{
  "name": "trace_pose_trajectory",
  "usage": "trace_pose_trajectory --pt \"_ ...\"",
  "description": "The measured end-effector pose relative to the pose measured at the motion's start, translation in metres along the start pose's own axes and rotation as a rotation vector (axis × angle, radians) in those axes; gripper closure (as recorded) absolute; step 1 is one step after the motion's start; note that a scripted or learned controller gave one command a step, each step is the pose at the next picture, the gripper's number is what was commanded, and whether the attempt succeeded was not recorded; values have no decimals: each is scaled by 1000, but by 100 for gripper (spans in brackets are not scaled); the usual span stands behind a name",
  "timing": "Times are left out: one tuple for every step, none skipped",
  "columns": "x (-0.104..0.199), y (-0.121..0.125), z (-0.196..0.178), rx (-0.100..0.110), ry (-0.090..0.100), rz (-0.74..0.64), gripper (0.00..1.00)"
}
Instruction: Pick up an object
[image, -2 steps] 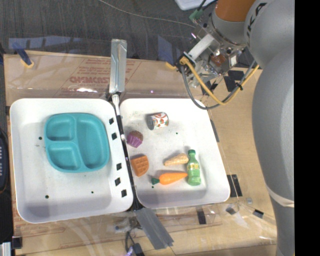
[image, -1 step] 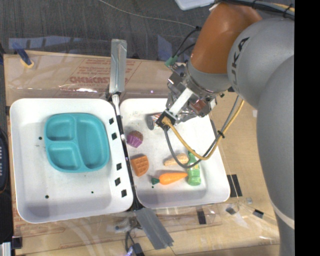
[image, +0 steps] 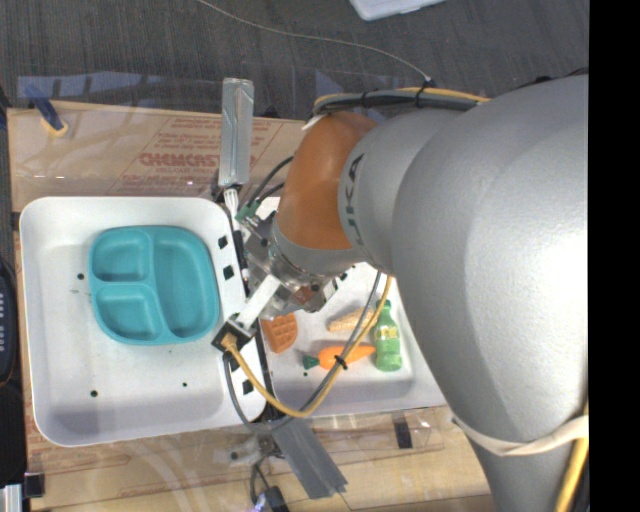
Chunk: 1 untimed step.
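Note:
In the right bin (image: 330, 398) lie an orange ribbed piece (image: 281, 332), a toy carrot (image: 340, 355), a green bottle (image: 387, 342) and a small beige piece (image: 343, 323). My gripper (image: 296, 297) hangs low over the bin's left part, just above the orange ribbed piece. The grey arm and its orange band (image: 318, 190) cover most of this bin. Nothing can be seen held in the gripper.
The left bin (image: 60, 300) holds a teal divided plate (image: 155, 283). A white bracket with a black end and yellow cable (image: 245, 318) reaches across the wall between the bins. Cardboard and a grey taped strip (image: 236, 130) lie behind the bins.

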<state>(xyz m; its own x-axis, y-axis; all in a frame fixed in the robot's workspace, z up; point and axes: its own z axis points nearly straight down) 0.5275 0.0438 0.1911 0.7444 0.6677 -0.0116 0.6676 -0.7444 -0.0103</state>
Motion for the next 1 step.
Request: trace_pose_trajectory --pt "-30 89 -21 -7 11 487 100"
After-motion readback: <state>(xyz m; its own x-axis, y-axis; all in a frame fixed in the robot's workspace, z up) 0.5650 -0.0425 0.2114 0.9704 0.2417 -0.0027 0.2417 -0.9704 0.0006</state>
